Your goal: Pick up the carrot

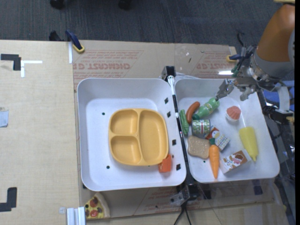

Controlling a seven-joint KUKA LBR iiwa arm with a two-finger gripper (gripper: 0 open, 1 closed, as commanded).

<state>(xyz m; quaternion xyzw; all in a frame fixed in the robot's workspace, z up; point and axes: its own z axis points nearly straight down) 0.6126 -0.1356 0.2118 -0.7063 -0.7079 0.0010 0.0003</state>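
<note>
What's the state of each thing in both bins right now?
hand: above right bin's far edge, holding nothing
carrot: lying flat in right bin, ungrasped
yellow divided plate: upright in left bin
small can: on its side
bread slice: flat, beside the carrot
corn: lying flat near right wall
juice carton: lying on its side
</note>
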